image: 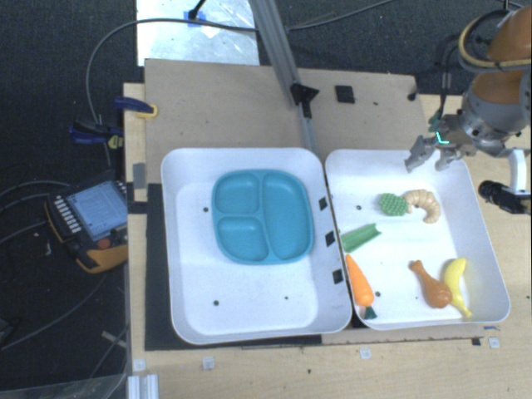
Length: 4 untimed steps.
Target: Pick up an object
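Note:
My gripper (431, 158) hangs over the back edge of the right bin (490, 260), its two grey fingers spread apart with nothing between them. Just below it in the bin lie a green broccoli piece (393, 204) and a tan croissant (424, 204) side by side. Further forward are a green pepper slice (360, 237), an orange carrot (359, 281) against the bin's left wall, a brown chicken drumstick (430, 284) and a yellow banana (456, 283).
The left bin (191, 298) holds a blue sectioned plate (263, 216). A grey pole (278, 44) slants over the bench behind the bins. A handheld device (90, 219) and cables lie on the floor at left.

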### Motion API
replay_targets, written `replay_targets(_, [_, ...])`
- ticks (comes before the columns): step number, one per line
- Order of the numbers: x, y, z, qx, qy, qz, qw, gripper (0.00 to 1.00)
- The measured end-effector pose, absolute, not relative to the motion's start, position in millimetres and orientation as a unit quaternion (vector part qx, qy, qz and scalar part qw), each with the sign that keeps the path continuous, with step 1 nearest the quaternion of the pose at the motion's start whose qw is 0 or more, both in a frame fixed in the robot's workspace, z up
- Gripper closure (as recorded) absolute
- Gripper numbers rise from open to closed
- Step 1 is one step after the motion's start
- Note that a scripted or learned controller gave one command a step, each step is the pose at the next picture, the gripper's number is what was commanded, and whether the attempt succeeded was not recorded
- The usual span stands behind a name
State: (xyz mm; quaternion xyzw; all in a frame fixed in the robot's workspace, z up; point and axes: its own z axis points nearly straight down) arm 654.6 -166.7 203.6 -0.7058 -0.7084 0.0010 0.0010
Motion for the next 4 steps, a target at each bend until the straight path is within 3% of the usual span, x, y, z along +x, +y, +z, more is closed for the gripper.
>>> replay_targets(1, [655.8, -166.6, 206.1, -0.706, -0.709, -0.0004, -0.001, 0.00])
replay_targets(4, [663.0, -164.8, 84.0, -0.704, -0.710, -0.0002, -0.001, 0.00])
